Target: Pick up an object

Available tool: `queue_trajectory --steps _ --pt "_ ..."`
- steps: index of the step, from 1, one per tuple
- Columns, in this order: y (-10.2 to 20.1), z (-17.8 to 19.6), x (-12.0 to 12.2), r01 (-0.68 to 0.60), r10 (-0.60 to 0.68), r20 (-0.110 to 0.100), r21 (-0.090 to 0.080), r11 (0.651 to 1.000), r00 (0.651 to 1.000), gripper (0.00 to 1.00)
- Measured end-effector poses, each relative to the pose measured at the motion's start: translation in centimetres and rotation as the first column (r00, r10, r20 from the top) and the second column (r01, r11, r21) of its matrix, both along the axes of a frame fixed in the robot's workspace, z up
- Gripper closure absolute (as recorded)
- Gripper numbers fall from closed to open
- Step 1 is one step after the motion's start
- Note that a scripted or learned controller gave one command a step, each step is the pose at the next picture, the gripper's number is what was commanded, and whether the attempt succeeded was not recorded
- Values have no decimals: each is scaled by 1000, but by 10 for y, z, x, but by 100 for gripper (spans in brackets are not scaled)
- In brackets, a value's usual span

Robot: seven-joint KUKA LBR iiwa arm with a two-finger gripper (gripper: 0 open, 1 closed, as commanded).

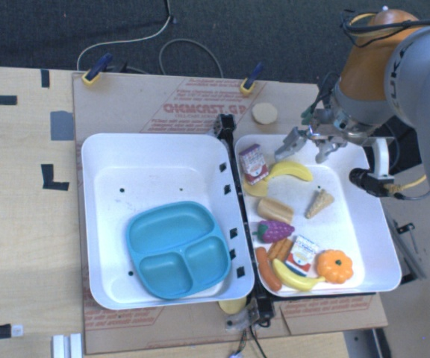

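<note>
Banana (290, 171) just below pincer (307, 147), seemingly untouched; fingers spread.

Light wood bench (21, 222) with dark tape marks on its surface, far left of the end effector (310, 147). A brown cardboard sheet (192, 107) with red print lies flat on it — clamped at the back edge by a yellow-blue clip (95, 70) and a blue clip (251, 77). On the cardboard: two white bins side by side — left bin (103, 162) well left of the end effector, right bin (372, 237) under and below it. A small round beige disc (264, 113) sits on the cardboard, just up-left of the end effector.
</note>
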State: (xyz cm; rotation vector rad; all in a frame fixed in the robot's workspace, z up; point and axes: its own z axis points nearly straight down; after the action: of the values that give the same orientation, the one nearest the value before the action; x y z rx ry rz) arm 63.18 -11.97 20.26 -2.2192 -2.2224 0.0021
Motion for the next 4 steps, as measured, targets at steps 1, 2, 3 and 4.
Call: queue_trajectory --steps 1,2,3,4 --pt "18 -84 -54 1 -1 -10 3 1000 1000 0" --pt "26 -119 15 -2 2 4 0 1000 1000 0" --pt "18 -118 33 3 -3 -28 10 1000 1000 0" --pt "22 -119 32 6 -6 -25 0 1000 1000 0"
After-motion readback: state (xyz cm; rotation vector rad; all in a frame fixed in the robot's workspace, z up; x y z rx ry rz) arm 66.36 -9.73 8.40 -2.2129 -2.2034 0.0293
